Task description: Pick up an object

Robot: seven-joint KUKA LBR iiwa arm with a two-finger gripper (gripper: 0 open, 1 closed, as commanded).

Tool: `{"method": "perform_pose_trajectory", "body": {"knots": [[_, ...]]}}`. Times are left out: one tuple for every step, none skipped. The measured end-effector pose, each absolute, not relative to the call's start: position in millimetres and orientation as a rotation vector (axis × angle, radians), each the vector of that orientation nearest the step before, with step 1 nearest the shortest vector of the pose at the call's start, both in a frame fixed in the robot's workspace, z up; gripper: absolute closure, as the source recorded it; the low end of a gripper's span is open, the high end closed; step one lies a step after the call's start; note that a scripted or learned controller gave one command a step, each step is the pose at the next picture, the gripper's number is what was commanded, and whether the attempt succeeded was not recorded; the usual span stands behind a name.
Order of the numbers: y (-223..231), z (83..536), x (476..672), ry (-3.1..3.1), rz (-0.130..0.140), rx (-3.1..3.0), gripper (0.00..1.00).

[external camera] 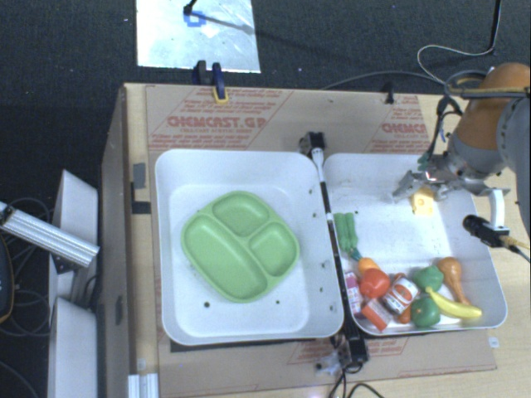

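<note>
On the bench we see two shallow white bins side by side. Left bin: holds a green divided plate w/ three compartments, lying flat near the bin's centre. Right bin: holds the loose items, most of them crowded along the near edge. Along the divider lies a green pod-like piece; below it an orange and red vegetable, a red-and-white can on its side, a green pepper, a yellow banana and a brown drumstick-shaped piece, several touching one another. A pink-labelled item sits against the divider; we cannot tell what it is.

Arm enters from the right, grey w/ orange band above the wrist, reaching down over the far right part of the right bin. Gripper hangs low there, fingers spread apart approx. to either side of a small pale yellow block. The block lies just below the fingertips, well apart from the crowded items. We cannot tell whether the fingers touch the block; it is not seen clamped between them.
</note>
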State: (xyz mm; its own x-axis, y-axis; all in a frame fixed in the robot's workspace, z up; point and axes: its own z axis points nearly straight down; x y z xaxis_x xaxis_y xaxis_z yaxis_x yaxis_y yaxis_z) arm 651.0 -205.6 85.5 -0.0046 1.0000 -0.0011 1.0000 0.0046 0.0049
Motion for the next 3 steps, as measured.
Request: {"method": "perform_pose_trajectory", "body": {"knots": [[-206.8,231.6,671.0,2.219,0.009,2.207,0.00],[-206.5,83.7,612.9,2.223,0.000,2.220,0.00],[-205.7,85.6,668.8,2.226,-0.001,2.221,0.00]]}}
